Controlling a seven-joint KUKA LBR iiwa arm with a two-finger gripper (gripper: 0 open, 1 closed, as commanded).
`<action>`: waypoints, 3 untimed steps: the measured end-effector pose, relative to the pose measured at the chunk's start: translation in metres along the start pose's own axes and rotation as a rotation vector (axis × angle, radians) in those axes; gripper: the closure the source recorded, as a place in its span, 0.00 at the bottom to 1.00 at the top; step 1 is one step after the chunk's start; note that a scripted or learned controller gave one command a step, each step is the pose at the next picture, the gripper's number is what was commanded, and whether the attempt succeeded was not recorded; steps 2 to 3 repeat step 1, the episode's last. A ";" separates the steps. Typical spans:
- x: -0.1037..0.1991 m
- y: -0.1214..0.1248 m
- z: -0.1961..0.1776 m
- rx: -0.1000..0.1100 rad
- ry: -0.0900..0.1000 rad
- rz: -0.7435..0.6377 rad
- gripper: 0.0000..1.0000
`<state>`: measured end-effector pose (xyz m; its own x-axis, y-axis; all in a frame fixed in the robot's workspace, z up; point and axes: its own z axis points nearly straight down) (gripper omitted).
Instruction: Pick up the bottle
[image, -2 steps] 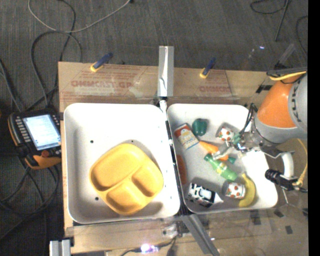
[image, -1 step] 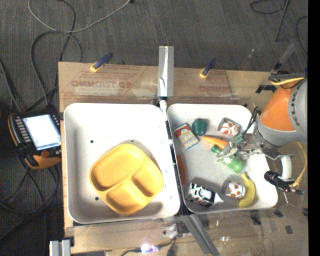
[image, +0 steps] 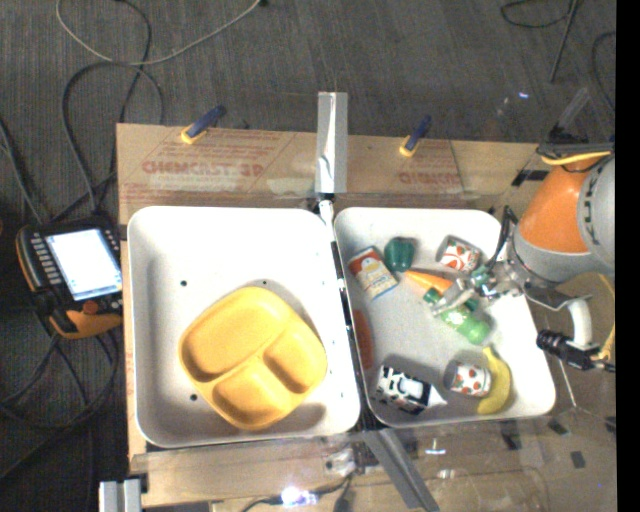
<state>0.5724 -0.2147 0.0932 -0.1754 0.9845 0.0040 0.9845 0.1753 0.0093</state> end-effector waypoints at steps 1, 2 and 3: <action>-0.002 0.001 -0.008 -0.004 -0.009 -0.001 1.00; -0.002 0.001 -0.008 -0.004 -0.009 -0.001 1.00; -0.002 0.001 -0.008 -0.004 -0.009 -0.001 1.00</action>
